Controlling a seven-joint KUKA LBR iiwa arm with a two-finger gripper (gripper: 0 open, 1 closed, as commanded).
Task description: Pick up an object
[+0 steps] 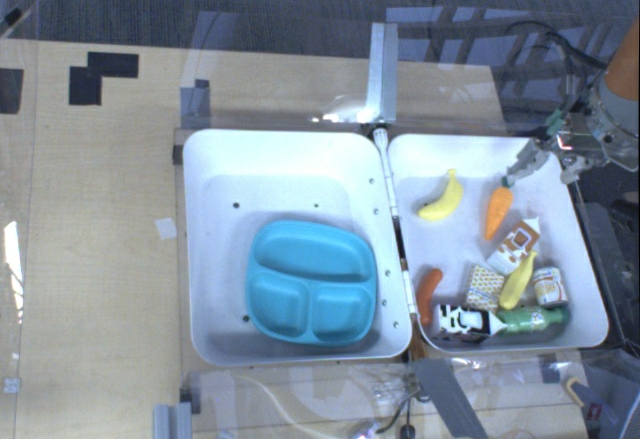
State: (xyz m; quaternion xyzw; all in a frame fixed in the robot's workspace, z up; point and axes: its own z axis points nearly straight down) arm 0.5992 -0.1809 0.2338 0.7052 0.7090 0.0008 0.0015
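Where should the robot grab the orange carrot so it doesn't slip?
Probably across the middle of the orange carrot, coming straight down from above. It lies flat in the right white bin, narrow enough to pinch across, with bare floor on both long sides for the fingers.

You had even, fairly bright light from overhead, and the two white bins (290,162) came out pale but not blown. Shadows were soft: a faint one lay under the blue tray (312,282), slightly to its left. A glare patch sat on the metal post (378,77) between the bins, and reflections streaked the clear panels over the worktop (90,227). Small items looked slightly soft and grainy.
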